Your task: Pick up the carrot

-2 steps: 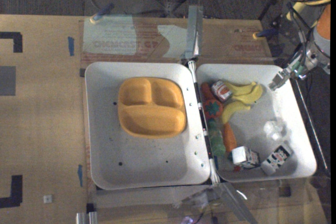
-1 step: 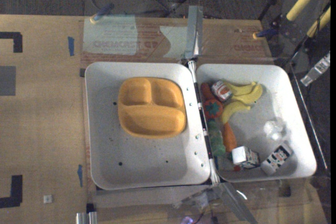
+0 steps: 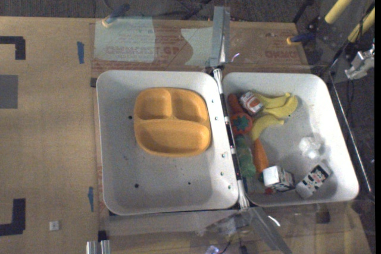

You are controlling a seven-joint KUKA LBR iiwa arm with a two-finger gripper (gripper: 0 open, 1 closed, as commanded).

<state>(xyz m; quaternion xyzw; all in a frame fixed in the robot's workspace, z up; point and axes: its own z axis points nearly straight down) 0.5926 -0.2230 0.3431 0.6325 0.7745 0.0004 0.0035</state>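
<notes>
Fig.: overhead view of both bins. The carrot (image 3: 260, 154) lay in the right bin (image 3: 339, 146), near its left wall, pointing roughly front-to-back, w/ bananas (image 3: 275, 113) just behind, a green item (image 3: 245, 159) at its left side and a small white carton (image 3: 277, 178) at its near end. The claw's state could not be told. Risk: w/ neighbours so close, the claw could catch the green item or carton instead, or strike the wall. The carrot's far tip was blurred, possibly under a banana. The orange plate (image 3: 172, 122) sat in the left bin (image 3: 113, 146).

Carrot (image 3: 260, 154) crowded; right bin's (image 3: 333, 105) right open.
</notes>
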